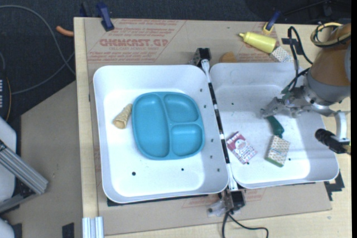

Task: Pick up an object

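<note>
Overhead slanted view of a tan counter w/ red printed lettering, carrying two shallow white bins side by side.

Left bin: holds a big teal divided plate w/ three compartments, lying flat near the bin's middle. Just left of the plate, not quite touching, lies a small tan cone-shaped item, looks like a toy ice-cream cone, tilted.

Right bin: the grey arm w/ orange band reaches in from the right edge, wrist over the bin's upper right part. The gripper sits low over the bin floor, pointing left. Whether the fingers are spread or closed can't be told from this angle; nothing visibly sits between them. Just below the gripper lies a small dark green object, too small to identify, close to the tips, contact unclear. Lower down, near the bin's front, a small green-and-tan box lies tilted. Left of it, near the divider between bins, a red-and-white packet lies flat.

On the counter behind the right bin: a yellow bottle on its side, and a blue clamp at the far left corner. Black cable runs down toward the arm.
</note>
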You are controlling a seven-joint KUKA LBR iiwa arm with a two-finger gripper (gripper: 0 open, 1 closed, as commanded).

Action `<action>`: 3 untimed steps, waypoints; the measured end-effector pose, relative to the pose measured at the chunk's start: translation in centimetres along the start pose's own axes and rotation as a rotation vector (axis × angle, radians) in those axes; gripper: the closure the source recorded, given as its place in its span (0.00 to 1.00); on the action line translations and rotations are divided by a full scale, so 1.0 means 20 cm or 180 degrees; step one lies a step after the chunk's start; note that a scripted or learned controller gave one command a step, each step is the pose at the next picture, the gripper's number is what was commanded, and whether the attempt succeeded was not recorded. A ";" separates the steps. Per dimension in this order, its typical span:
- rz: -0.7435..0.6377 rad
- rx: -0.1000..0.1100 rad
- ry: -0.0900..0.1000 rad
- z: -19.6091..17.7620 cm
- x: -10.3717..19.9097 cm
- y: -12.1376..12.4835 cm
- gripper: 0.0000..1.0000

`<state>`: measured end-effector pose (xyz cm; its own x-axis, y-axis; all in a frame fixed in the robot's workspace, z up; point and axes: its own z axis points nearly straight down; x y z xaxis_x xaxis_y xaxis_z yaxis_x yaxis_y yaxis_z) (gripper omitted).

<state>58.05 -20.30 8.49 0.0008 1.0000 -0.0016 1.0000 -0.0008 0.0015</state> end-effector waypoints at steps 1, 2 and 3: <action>-0.0002 0.0010 0.0009 0.00 0.18 -0.17 0.00; 0.0001 0.0003 0.0007 -0.05 0.18 -0.17 1.00; -0.0010 0.0000 0.0008 -0.50 0.70 -0.09 1.00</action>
